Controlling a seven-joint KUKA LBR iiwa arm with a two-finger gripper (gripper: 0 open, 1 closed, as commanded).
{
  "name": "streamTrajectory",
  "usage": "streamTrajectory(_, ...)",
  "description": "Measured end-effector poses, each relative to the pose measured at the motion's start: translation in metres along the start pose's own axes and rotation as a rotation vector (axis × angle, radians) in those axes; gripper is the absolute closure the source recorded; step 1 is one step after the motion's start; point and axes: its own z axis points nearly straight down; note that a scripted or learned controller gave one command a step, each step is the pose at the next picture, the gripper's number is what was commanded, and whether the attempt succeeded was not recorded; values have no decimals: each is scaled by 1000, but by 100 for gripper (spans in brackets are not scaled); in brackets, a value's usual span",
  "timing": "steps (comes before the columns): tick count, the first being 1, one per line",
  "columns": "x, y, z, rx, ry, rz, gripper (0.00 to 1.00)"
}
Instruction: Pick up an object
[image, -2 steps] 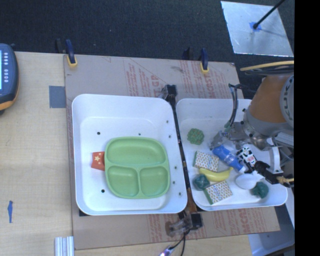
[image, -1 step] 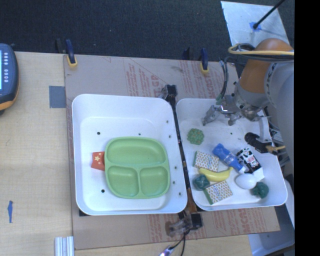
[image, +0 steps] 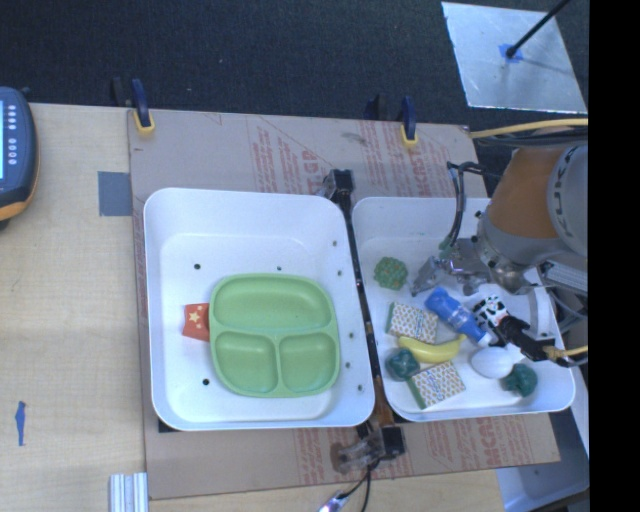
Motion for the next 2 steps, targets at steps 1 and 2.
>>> streamTrajectory(1, 16, -33, 0, -3, 0, 0, 0)
streamTrajectory(2, 14, -32, -11, -4, -2, -1, 100)
